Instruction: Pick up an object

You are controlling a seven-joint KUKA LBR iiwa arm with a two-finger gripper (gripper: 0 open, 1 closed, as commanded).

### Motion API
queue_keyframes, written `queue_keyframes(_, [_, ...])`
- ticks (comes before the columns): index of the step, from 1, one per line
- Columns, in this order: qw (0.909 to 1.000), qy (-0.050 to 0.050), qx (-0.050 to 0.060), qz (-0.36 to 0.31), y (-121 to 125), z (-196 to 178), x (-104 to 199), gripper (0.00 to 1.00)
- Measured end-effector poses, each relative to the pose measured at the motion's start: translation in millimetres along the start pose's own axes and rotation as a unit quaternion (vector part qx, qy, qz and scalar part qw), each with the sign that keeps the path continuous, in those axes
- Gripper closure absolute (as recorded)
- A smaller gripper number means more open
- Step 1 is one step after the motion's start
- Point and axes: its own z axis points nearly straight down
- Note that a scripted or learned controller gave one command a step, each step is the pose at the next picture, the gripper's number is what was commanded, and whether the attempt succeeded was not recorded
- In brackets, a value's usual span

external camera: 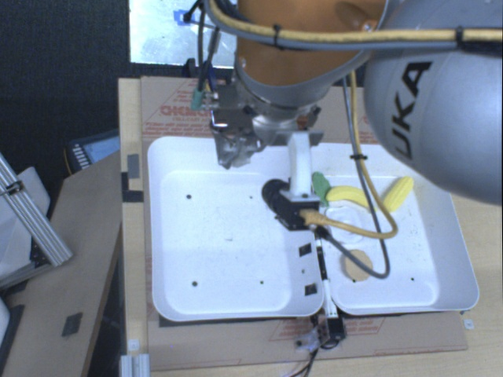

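My gripper (pixel 233 154) hangs over the far edge of the left bin (pixel 161 234), a grey metal piece under the orange wrist. I see nothing held in it. In the right bin (pixel 452 277) lie a green piece (pixel 321 185), a yellow banana (pixel 351 198) and a yellow corn cob (pixel 398 192), close together near the far side. A flat tan disc (pixel 357 265) rests nearer the front, partly under the grey cable. All of these lie to the right of the gripper.
The big grey arm (pixel 440 93) covers the back right of the bench. A yellow cable (pixel 369 210) loops down over the right bin. Brown cardboard (pixel 169 108) lies under both bins. An aluminium rail (pixel 31 218) stands at the left.
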Motion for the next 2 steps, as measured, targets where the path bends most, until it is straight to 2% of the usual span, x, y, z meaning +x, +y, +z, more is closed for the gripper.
queue_keyframes(1, [0.9999,0.003,-0.012,0.004,12.6,-107.5,-6.8,1.00])
queue_keyframes(2, [1.0000,-0.001,-0.001,0.003,-31.6,-11.8,-6.0,1.00])
